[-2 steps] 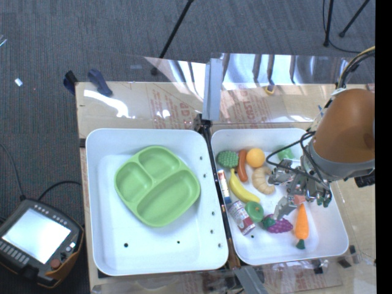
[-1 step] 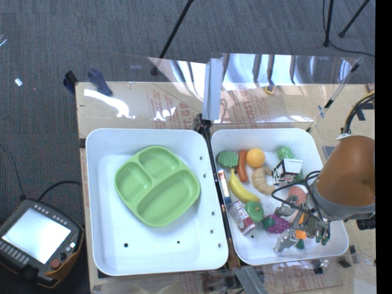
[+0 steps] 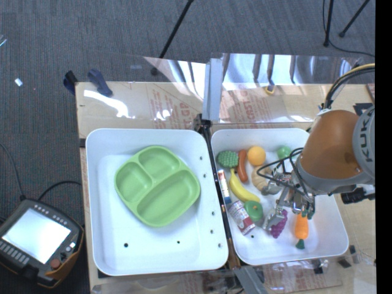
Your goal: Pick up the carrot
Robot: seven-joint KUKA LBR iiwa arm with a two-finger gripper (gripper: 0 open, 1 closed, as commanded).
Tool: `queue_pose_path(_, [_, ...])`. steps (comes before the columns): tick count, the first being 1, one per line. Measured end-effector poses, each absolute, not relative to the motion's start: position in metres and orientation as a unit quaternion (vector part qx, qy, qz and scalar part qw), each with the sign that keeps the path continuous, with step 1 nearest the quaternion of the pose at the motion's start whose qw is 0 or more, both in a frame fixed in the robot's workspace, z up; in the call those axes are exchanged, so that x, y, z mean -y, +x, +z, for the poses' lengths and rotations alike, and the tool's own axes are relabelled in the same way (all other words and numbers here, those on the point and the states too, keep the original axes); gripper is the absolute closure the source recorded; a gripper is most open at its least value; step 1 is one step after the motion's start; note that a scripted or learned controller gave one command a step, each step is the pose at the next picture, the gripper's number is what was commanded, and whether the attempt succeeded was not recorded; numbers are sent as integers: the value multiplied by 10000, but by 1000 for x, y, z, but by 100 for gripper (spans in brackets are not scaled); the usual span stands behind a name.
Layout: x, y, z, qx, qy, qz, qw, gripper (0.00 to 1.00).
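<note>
The carrot (image 3: 301, 226) is orange with a green stub at its near end. It lies lengthwise in the front right part of the right bin (image 3: 334, 241). My gripper (image 3: 291, 212) hangs low over the bin just left of and behind the carrot's top. Its fingers (image 3: 277, 214) stand apart, so it is open with nothing gripped between them. The right finger is close to the carrot's upper end; I cannot tell whether they touch. The orange wrist band (image 3: 331, 152) covers the bin's back right corner.
Purple grapes (image 3: 278, 226) lie just left of the carrot, under the left finger. Further left are a green fruit (image 3: 254, 211), a small can (image 3: 241, 217), a banana (image 3: 243, 189), a red sausage (image 3: 243, 165), an orange (image 3: 256, 155) and a green knobbly piece (image 3: 228, 158). The left bin (image 3: 104, 244) holds a green divided plate (image 3: 158, 184).
</note>
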State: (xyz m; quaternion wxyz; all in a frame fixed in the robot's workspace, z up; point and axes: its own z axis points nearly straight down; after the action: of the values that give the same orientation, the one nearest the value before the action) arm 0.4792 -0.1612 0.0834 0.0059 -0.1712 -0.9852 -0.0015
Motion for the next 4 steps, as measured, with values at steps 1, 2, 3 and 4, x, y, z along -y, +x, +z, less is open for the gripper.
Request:
queue_pose_path(1, [142, 532, 83, 9891, -1469, -12, 31, 0])
queue_pose_path(2, [201, 476, 85, 9986, -534, -16, 16, 100])
queue_pose_path(3, [200, 477, 91, 9986, -528, -35, 43, 100])
queue_pose_path(4, [207, 588, 84, 10000, -49, -4, -34, 100])
